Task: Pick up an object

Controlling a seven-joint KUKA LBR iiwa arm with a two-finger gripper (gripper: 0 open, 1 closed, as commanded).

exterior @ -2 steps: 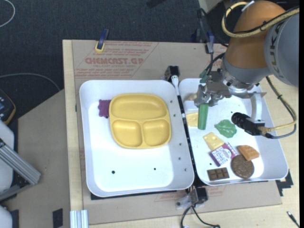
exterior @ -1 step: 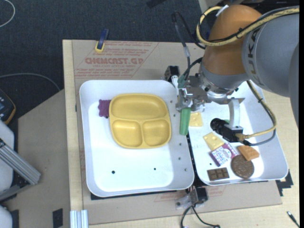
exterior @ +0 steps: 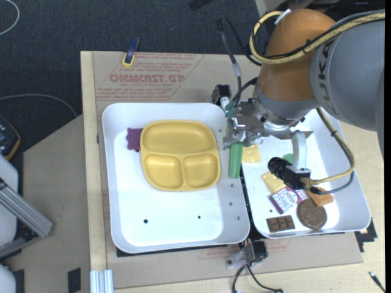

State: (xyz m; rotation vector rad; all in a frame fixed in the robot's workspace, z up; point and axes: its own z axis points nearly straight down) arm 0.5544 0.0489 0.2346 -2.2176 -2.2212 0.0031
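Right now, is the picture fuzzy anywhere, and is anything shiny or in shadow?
In the camera view, the big grey and orange arm near the lens looks soft and blurry, the yellow tray is sharper, the left white bin is bright but not glaring, and the arm throws a soft shadow over the near corner of the right bin.

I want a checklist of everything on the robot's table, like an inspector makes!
Surface: two white bins, left bin and right bin, on a brown board.
Job's things: yellow divided tray and purple piece in left bin; green stick, brown disc and small snack-like pieces in right bin.
Clutter: yellow-blue clip on the board.
Grippers: gripper over the bins' shared edge, above the green stick.
Cables: yellow-black cable along the arm.
Surroundings: dark floor.
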